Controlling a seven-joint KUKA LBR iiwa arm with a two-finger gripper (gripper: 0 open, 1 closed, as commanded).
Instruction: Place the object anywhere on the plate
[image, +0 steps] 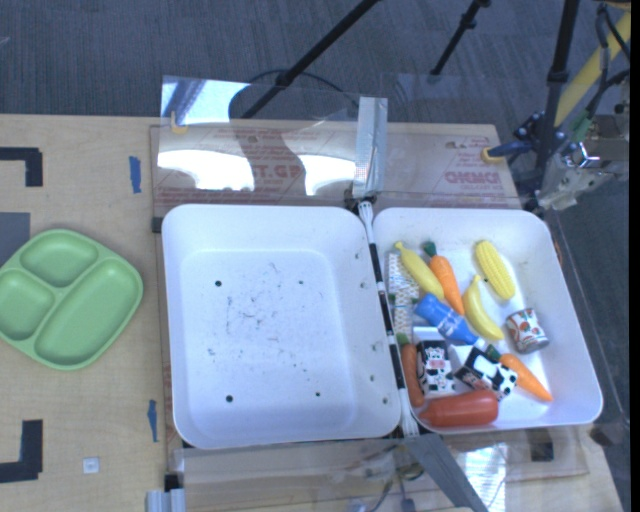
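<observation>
A light green plate (68, 298) with three compartments lies on the wooden bench at the far left, outside the bins. The right bin (575, 330) holds several toy foods in a pile: a corn cob (495, 268), an orange carrot (447, 282), a banana (483, 312), a blue bottle (445, 318), a small can (525, 330), a second carrot (527, 377), a red sausage (461, 409) and two black-and-white cow-print pieces (433, 368).
The left bin (265, 320) sits between the plate and the toy pile, its floor scuffed with faint marks. A clear panel (260, 165) stands behind the bins. Stands and cables rise at the top right (565, 150).
</observation>
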